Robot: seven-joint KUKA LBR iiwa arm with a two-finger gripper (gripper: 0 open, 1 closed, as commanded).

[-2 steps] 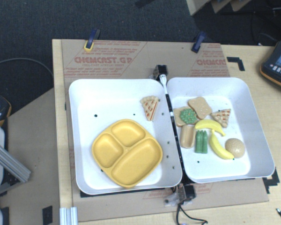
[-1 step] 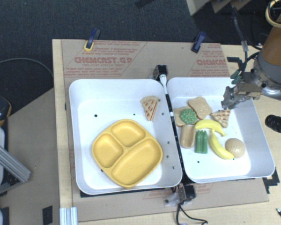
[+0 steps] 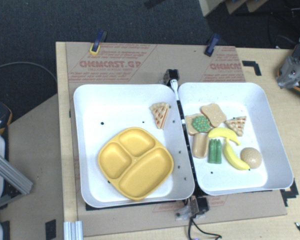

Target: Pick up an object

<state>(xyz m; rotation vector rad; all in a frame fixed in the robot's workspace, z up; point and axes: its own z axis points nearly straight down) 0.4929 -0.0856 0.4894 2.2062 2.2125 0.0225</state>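
— What did you have in the right bin (image 3: 270, 134)?

— You had a banana (image 3: 230, 146), a green vegetable (image 3: 215, 151), a slice of bread (image 3: 213, 114), a round bun (image 3: 250, 157) and a pizza wedge (image 3: 237, 125) clustered there.

— And the left bin (image 3: 85, 134)?

— A yellow divided plate (image 3: 135, 162), with a waffle wedge (image 3: 160, 114) near its far right corner.

— The gripper (image 3: 291, 71)?

— It sat at the right edge, beyond the bins; I couldn't tell its state.

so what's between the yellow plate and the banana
In the camera view, the bins' meeting rims lie between the yellow plate and the banana, then a tan food piece and a green piece.
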